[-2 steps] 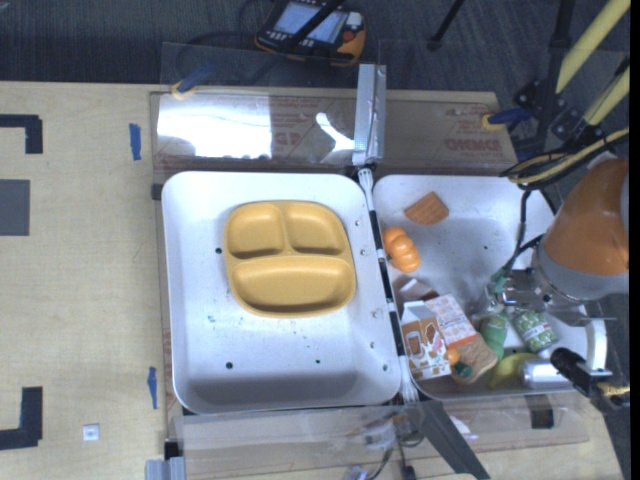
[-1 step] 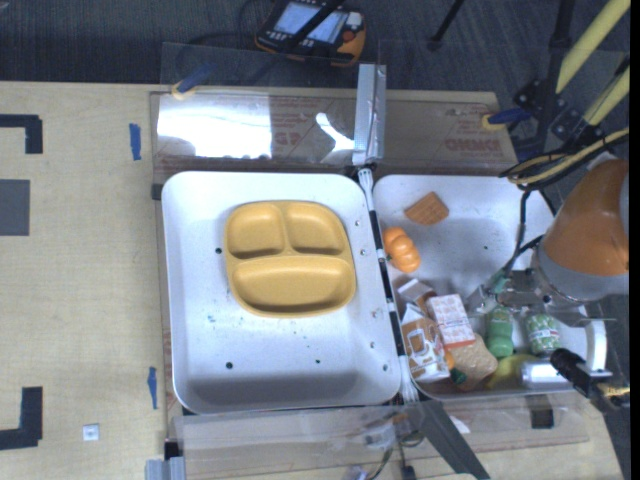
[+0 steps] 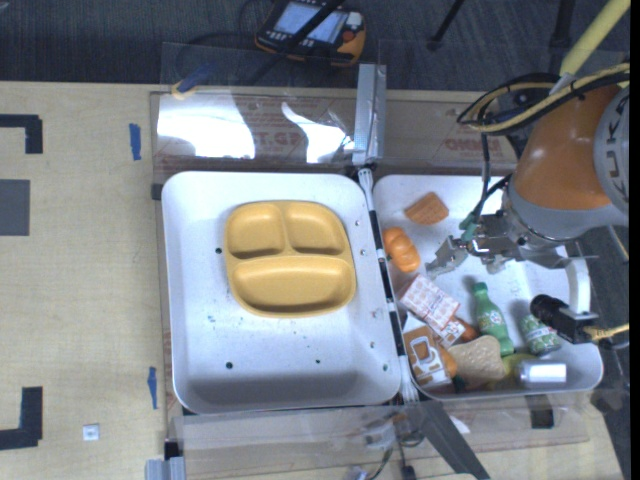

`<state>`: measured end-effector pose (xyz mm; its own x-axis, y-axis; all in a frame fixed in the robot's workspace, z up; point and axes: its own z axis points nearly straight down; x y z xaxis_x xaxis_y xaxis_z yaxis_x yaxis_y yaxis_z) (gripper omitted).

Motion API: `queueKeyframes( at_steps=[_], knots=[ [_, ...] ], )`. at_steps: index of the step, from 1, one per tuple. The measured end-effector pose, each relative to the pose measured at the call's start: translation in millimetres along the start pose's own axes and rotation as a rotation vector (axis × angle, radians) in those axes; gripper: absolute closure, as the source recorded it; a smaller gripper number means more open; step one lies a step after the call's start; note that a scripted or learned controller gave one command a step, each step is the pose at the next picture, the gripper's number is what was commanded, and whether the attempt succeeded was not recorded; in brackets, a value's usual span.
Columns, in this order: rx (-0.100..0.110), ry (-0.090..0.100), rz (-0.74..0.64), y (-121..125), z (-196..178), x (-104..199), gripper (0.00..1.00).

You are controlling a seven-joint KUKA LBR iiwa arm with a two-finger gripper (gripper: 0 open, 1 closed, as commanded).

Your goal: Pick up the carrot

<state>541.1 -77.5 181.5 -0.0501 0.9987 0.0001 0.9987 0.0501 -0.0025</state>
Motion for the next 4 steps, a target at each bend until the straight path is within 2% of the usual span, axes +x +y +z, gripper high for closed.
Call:
queueKeyframes(
  at_steps=[1, 2, 3, 4],
  knots=[
    [-0.002, -0.001, -0.179, 58, 0, 38, 0.0],
    [0.003, 0.002, -0.398, 34, 0, 31, 0.0],
    [-0.004, -0.002, -0.634, 81, -1, 31, 0.0],
    [0.001, 0.002, -0.573, 39, -1, 50, 0.0]
  ],
)
